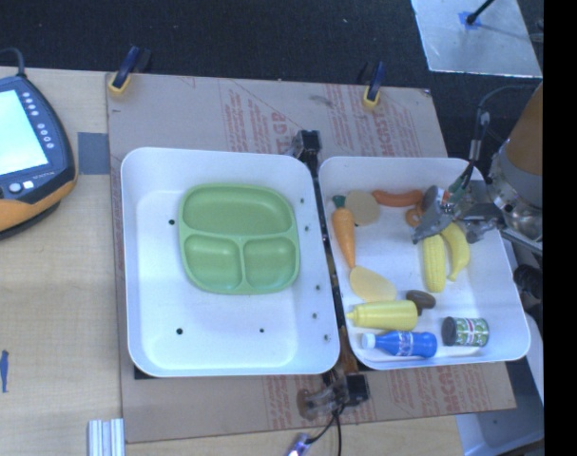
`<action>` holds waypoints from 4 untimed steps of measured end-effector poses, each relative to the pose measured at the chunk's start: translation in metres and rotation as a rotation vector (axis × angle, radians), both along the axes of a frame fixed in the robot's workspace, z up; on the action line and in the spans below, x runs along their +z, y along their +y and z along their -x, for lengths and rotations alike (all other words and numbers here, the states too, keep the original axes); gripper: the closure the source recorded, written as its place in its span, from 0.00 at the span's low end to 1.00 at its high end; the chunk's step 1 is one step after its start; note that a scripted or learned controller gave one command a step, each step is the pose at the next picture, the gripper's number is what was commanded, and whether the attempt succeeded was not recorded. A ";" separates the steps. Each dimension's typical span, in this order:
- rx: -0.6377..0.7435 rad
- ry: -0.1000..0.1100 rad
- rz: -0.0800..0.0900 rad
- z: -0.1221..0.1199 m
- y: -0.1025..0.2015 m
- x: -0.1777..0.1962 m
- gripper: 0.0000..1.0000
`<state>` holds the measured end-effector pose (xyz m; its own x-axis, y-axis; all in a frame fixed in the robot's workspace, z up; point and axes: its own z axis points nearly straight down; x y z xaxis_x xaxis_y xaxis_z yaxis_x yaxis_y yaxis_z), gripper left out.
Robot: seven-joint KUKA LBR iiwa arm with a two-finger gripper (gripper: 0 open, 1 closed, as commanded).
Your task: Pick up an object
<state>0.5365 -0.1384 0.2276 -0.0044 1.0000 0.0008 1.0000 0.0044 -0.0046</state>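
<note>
Here, the metal pincer hovers over smooth plastic bananas.
Grip state cannot be told; glossy compartmented green plate lies left.

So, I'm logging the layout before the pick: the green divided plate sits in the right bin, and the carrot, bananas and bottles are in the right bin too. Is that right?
Not quite. The camera view shows the green divided plate in the left bin, not the right one. The carrot, bananas and bottles are indeed in the right bin.

Red print on board — illegible
</note>
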 end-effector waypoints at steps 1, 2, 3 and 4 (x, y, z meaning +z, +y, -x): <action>0.000 0.003 0.001 -0.021 -0.045 -0.081 0.00; 0.000 0.001 0.000 -0.119 -0.058 -0.137 0.00; 0.000 0.001 0.001 -0.052 -0.022 -0.136 0.00; 0.001 0.000 0.001 0.002 -0.029 -0.136 0.00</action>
